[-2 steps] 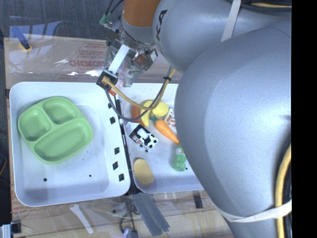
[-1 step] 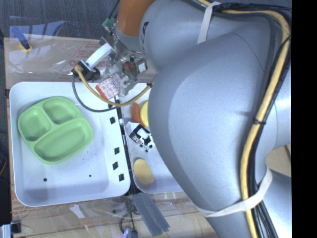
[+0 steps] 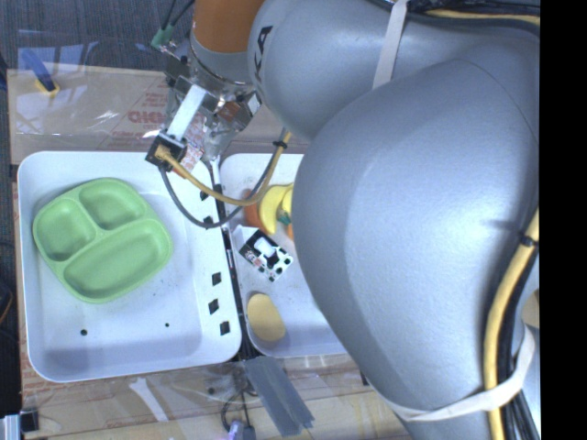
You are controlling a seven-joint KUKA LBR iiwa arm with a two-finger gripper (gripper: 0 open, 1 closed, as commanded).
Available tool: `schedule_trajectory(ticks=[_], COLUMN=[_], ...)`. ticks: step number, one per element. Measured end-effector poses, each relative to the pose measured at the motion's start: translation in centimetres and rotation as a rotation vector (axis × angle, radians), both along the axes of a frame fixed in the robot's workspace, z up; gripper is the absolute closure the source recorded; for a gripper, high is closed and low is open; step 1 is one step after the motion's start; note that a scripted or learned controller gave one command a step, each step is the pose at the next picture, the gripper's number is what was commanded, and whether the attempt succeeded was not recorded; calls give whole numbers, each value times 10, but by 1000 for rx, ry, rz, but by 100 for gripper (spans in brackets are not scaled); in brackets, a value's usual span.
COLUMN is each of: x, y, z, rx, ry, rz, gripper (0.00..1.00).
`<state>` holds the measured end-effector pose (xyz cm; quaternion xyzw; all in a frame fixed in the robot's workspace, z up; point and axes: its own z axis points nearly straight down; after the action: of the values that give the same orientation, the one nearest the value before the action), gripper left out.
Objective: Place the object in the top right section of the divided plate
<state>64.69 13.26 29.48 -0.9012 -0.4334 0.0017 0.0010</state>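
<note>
Brown benchtop under a crinkled clear sheet, and we're looking down at a slant from the camera view. The grey arm sweeps in big from the right, and its gripper [image 3: 209, 140] hangs over the far rims where the two bins meet. Whether it is open or closed, I cannot tell from this angle.

Down and to the left of the gripper, the light green three-section plastic plate [image 3: 101, 238] lies flat in the shallow white left bin [image 3: 138, 333], and nothing is touching it. Just below the gripper and a touch to its right, a rounded yellow object [image 3: 273, 207] sits in the shallow white right bin [image 3: 298, 337], half hidden by the arm. Further below come a small black-and-white blocky piece [image 3: 266, 253] and then a pale yellow round disc [image 3: 264, 317].
</note>
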Motion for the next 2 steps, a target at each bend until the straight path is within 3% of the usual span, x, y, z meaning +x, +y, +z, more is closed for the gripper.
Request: schedule_trajectory(ticks=[1,2], x=[5,-51], y=[0,35], z=[6,43], rx=[-1,-2], ry=[-2,-2], rz=[-240,-664], gripper=[100,100])
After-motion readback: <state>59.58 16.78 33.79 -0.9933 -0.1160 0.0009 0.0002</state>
